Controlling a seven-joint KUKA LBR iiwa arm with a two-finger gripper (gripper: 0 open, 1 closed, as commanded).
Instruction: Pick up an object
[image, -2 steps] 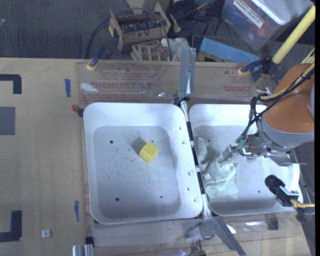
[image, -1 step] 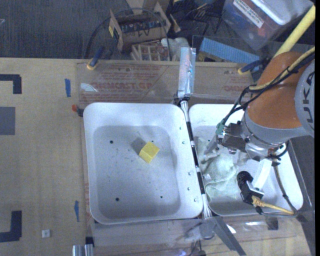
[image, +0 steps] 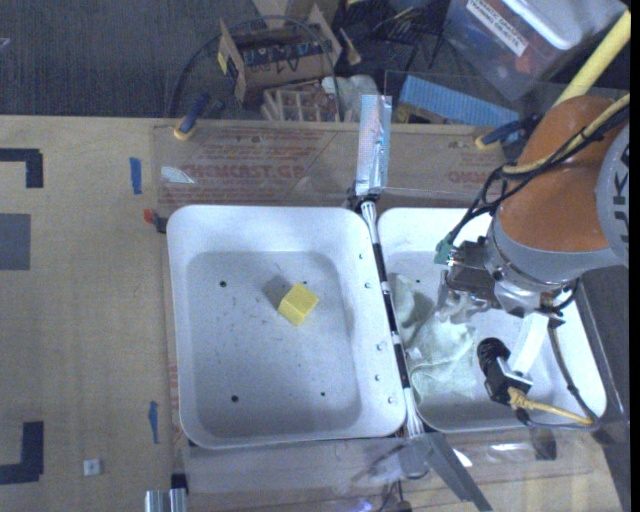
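A small yellow block (image: 298, 303) lies near the middle of the left bin (image: 200, 250). A crumpled pale cloth (image: 438, 345) fills the left part of the right bin (image: 420, 228). My gripper (image: 466, 300) hangs low over the right bin, at the cloth's upper right edge. The wrist and the orange band (image: 560, 140) above it cover the gripper's tip, and I cannot tell whether it touches the cloth.
A black fitting (image: 492, 362) with a yellow cable (image: 545, 408) hangs from the arm over the right bin's front. The rim between the bins (image: 385, 300) runs just left of the cloth. Boxes and clutter (image: 290, 60) stand beyond the bench's far edge.
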